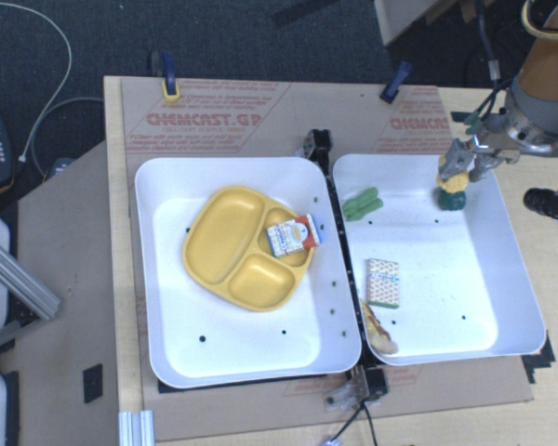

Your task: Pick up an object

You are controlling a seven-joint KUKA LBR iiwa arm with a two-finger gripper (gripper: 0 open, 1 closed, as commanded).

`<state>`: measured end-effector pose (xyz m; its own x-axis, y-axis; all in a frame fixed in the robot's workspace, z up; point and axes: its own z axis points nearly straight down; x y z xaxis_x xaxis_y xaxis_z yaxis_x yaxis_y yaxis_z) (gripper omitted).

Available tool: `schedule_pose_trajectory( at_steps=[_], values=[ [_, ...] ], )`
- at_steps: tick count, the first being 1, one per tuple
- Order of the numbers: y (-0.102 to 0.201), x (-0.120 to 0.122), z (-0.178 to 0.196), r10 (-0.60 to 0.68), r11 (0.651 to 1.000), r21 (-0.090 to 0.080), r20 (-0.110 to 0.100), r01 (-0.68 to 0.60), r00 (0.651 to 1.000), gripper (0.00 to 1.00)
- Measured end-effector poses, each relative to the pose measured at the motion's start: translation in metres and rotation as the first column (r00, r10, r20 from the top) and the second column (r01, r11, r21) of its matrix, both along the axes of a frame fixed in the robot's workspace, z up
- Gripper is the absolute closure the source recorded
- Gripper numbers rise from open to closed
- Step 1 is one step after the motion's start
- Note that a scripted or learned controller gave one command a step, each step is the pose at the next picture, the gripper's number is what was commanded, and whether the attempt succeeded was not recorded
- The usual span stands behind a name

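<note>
While your gripper (458, 163) pinches the small yellow-and-green toy (454, 190), the green pepper (361, 203) lies left of it.

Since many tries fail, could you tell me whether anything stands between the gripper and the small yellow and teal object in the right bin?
Nothing visible does. The gripper sits right over the small yellow and teal object near the far edge of the right bin. The green item and the patterned packet lie well away from it.

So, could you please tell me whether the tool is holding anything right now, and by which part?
It cannot be told: the tool sits right over a small yellow-and-green toy in the right bin, hiding any hold.
</note>
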<state>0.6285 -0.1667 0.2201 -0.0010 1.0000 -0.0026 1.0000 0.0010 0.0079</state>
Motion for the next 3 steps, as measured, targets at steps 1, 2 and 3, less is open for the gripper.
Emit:
schedule_pose_trajectory(
  at_steps=[1, 2, 3],
  values=[
    [0.000, 0.001, 0.040, 0.000, 1.000, 0.000, -0.002, 0.000, 1.000, 1.00],
    [0.058, -0.008, 0.044, 0.005, 1.000, 0.005, -0.009, -0.005, 1.000, 1.00],
    [0.110, -0.019, 0.026, 0.004, 1.000, 0.005, -0.011, -0.004, 1.000, 1.00]
  ],
)
